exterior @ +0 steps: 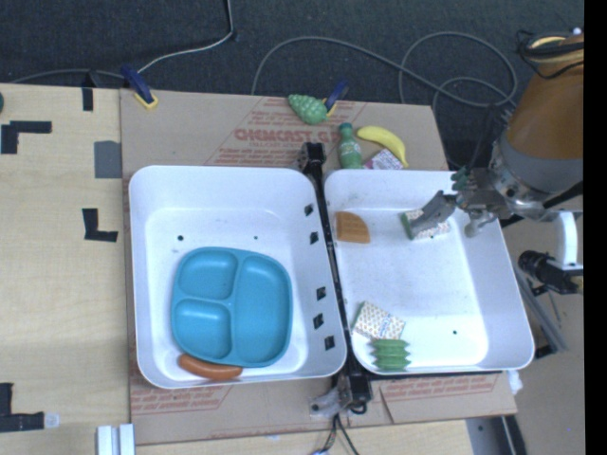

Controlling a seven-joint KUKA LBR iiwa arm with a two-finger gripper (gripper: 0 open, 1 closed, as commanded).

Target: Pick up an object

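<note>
My gripper (pixel 429 220) hangs over the upper part of the right bin (pixel 493 349), reaching in from the right. A small greenish bit (pixel 411 224) shows at its tip; I cannot tell whether it is held. To its left, a brown bread-like piece (pixel 352 227) lies on the bin floor. A checkered packet (pixel 378 322) and a green ridged object (pixel 390 353) lie near the bin's front left corner.
The left bin (pixel 152 207) holds a blue divided plate (pixel 230 305) and an orange sausage (pixel 210 368) at its front. Behind the bins on the cardboard lie a green toy (pixel 308 107), a green bottle (pixel 349 146) and a banana (pixel 382 141). Cables run across the back.
</note>
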